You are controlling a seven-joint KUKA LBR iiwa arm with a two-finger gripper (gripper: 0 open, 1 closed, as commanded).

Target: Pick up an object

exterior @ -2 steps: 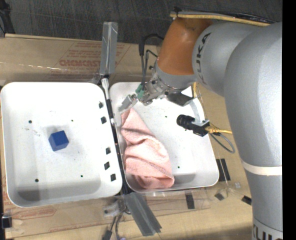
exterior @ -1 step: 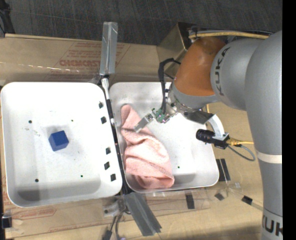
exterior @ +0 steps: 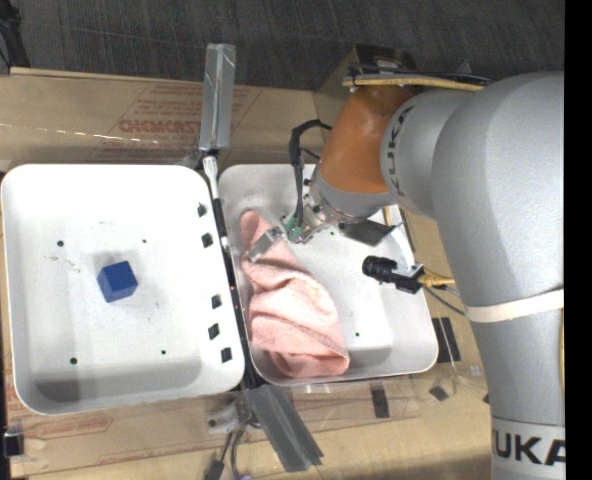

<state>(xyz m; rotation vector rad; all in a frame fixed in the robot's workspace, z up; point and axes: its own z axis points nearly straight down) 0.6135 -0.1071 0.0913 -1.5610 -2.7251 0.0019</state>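
In the camera view you see two shallow white plastic bins side by side on a cardboard-covered worktop (exterior: 96,108). The left white bin (exterior: 36,368) carries a small blue cube (exterior: 117,280), which sits alone on the floor of that bin, left of its middle and well apart from the walls. The right white bin (exterior: 401,343) carries a crumpled pink cloth towel (exterior: 291,318), which lies along the left wall of that bin and runs from near its top edge down to its lower edge. The grey arm with the orange band (exterior: 361,148) reaches in from the right and bends down over the right bin. Its jaws (exterior: 294,230) sit just above the upper end of the pink towel, close to touching it. You cannot tell whether the jaws stand wide or narrow, because the wrist hides them.
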